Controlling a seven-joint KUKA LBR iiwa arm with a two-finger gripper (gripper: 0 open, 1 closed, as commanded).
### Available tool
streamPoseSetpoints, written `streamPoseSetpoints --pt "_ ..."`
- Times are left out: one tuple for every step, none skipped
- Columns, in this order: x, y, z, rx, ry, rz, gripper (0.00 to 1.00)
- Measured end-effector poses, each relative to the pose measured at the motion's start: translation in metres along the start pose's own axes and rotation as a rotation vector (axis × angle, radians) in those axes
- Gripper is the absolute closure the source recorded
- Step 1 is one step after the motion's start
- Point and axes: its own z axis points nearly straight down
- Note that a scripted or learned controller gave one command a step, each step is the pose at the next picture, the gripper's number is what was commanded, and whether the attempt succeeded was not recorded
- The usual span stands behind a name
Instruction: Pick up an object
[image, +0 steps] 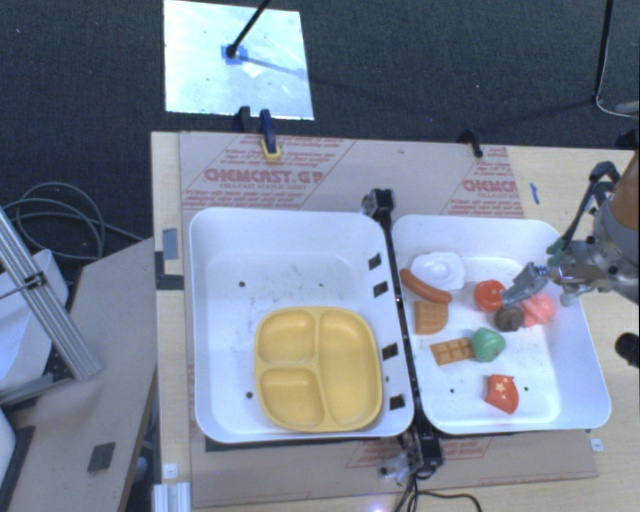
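Observation:
The right bin (580, 385) holds several toy foods: a white piece (438, 268), a sausage (425, 287), a slice of toast (431, 317), a waffle (451, 351), a green piece (487, 344), a red tomato (486, 295), a brown piece (509, 319), a pink piece (542, 309) and a red-and-yellow piece (502, 392). My gripper (517, 291) reaches in from the right edge of that bin. Its tip hangs low between the tomato and the pink piece, just above the brown piece. Nothing visibly sits in its grasp.
The left bin (220, 250) carries a yellow divided plate (320, 367). Black clips (379, 202) join the bins along the middle wall. A cardboard sheet (290, 170) lies under both bins, and a grey table (100, 330) stands at the left.

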Motion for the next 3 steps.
streamPoseSetpoints --pt "0.003 0.041 0.177 0.013 0.003 -0.001 0.0" --pt "-0.005 0.116 0.167 -0.007 -0.002 -0.003 0.0" --pt "-0.005 0.113 0.156 -0.005 -0.001 -0.002 1.0"
